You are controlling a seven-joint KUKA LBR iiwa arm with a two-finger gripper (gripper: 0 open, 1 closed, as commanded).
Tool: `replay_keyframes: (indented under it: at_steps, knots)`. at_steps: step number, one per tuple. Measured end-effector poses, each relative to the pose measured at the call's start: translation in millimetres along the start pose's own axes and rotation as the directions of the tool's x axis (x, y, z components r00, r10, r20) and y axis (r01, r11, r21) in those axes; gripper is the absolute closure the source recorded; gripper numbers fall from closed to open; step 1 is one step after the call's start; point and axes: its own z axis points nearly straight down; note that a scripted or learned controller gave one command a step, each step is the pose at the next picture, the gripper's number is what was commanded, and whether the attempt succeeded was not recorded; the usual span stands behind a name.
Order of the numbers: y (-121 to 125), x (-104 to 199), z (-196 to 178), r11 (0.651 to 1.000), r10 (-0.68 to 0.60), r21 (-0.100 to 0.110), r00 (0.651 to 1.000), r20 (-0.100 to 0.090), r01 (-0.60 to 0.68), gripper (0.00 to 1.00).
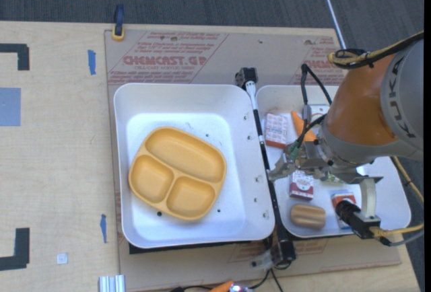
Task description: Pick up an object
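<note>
My tool (301, 164) sits low over the middle of the right bin (401, 210), but the wrist and its cabling hide the tips, so I cannot tell how wide it is or whether it has anything. The nearest thing is the small red-and-white packet (302, 186), just toward the table's front edge from the tool, probably touching or nearly so. Beyond it, at the bin's front-left corner, lies the brown roll (308, 216), long axis running left to right. A second packet (276, 129) lies toward the back wall, with an orange piece (297, 123) beside it. The left bin (128, 102) holds the yellow tray (177, 173), well apart. Room is tight: the dividing wall is close on the left.
</note>
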Motion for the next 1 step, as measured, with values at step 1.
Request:
replay_keyframes:
  at_steps: [1]
  knots:
    - [0.0,0.0,0.0,1.0,0.0,0.0,1.0,0.0,0.0,0.0]
